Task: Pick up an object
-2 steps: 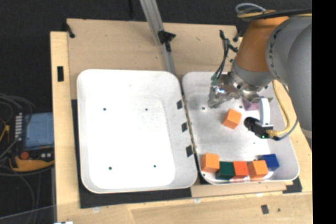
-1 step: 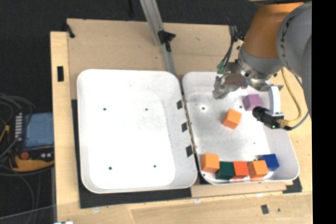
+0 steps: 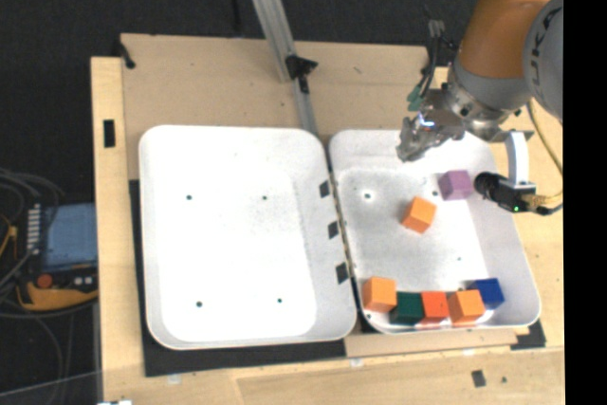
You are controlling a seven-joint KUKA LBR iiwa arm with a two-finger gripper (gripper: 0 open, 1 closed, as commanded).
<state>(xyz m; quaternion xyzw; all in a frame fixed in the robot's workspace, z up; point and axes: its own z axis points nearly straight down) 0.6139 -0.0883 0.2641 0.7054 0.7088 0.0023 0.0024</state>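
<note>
Gripper [image 3: 417, 147] — hanging over the far edge of the right bin [image 3: 493, 251], below the grey wrist and orange band of the arm [image 3: 503, 24]; its finger spread is too blurred to read, and nothing can be made out between the fingers.

Items, listed left to right relative to the gripper:

1. Left bin [image 3: 237, 232] — lying well to the left of the gripper and nearer the camera, its rim touching that of the right bin.
2. Orange block [image 3: 380, 293] — sitting nearer the camera than the gripper and slightly left, well apart from it, at the near wall of the right bin.
3. Green block [image 3: 409, 307] — sitting just beside item 2, almost straight toward the camera from the gripper.
4. Orange cube [image 3: 418, 214] — tilting on the bin floor, near the gripper on its camera side; not touching it.
5. Red-orange block [image 3: 435, 304] and a further orange block [image 3: 466, 305] — continuing the near-wall row, slightly right.
6. Purple block [image 3: 455, 185] — lying near the gripper, to its right and a little nearer the camera.
7. Blue block [image 3: 488, 291] — ending the row, farthest right.
</note>
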